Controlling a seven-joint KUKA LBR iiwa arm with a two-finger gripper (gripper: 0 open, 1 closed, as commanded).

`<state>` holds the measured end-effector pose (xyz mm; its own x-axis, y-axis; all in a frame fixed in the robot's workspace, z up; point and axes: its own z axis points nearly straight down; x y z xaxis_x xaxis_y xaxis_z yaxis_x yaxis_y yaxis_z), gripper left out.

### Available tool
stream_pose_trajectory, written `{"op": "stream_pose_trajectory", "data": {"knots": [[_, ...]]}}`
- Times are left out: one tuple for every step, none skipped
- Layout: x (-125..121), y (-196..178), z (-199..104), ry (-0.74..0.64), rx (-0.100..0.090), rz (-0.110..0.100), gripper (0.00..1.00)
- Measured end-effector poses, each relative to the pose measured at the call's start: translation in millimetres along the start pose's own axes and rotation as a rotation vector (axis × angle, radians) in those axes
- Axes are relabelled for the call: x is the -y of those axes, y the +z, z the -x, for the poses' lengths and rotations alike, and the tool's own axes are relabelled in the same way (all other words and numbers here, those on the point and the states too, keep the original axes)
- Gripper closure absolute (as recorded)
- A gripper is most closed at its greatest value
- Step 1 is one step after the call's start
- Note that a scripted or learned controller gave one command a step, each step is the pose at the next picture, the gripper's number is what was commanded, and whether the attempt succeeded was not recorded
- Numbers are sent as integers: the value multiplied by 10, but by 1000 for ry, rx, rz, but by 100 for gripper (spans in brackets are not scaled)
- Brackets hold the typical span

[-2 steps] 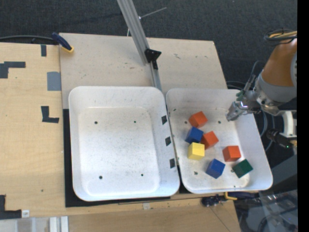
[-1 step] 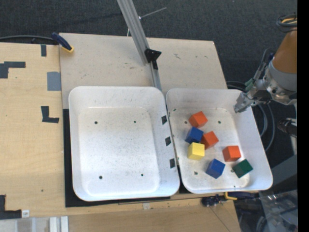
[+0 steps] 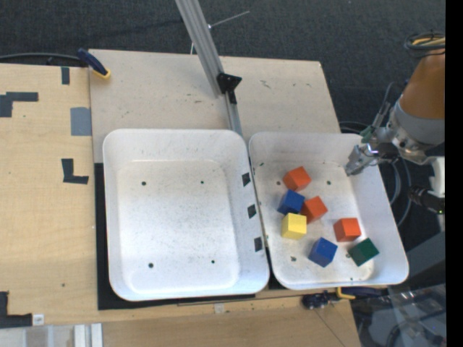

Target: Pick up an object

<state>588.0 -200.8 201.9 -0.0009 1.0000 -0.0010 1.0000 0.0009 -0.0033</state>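
The right bin (image 3: 376, 194) holds several small cubes: an orange one (image 3: 296, 178), a blue one (image 3: 291, 202), an orange-red one (image 3: 315, 208), a yellow one (image 3: 294, 225), another orange one (image 3: 347, 228), a blue one (image 3: 323, 251) and a dark green one (image 3: 364, 251). My gripper (image 3: 357, 160) hangs over the bin's upper right edge, to the right of the cubes and apart from them. Nothing shows between its fingers.
The left bin (image 3: 116, 194) lies beside the right one. A slanted metal pole (image 3: 202, 42) crosses the bench behind the bins. A blue and yellow clamp (image 3: 94, 62) sits at the bench's far left corner. Cables (image 3: 401, 186) hang at the right.
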Motion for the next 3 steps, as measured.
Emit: {"op": "stream_pose_trajectory", "data": {"knots": [[123,60,-567,-4,-3,1,100],[205,25,-1193,-6,-4,2,100],[359,69,-1705,-5,-3,0,100]]}}
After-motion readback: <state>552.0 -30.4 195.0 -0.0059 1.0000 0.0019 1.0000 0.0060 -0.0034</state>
